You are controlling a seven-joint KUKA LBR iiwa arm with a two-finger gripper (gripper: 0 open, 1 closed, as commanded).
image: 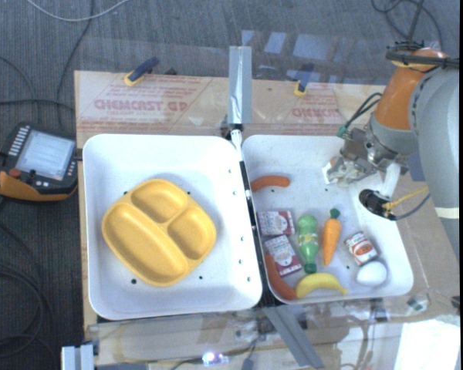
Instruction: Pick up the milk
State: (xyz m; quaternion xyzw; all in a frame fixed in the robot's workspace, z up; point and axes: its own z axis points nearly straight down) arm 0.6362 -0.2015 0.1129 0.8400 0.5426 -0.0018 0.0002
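Camera view looks down on two white bins side by side, and the right bin [405,280] serves as the landmark. Above that bin's far right corner hangs the gripper [343,169], carried by the grey arm [440,137] with its orange band; nothing sits between its pale fingers, though whether they are spread or closed cannot be told from this angle. Two small red-and-white milk cartons lie near the bin's left wall: one milk carton [275,223] just beyond the second milk carton [282,253], both well apart from the gripper. A sausage [270,182] lies toward the bin's far left corner. Just right of the cartons stands a green bottle [307,240], then a carrot [331,236], then a red-and-white can [360,247]. A banana [319,284] and a white egg [371,274] rest along the bin's near wall. Left of the right bin, the left bin [108,160] holds a yellow divided plate [159,230].
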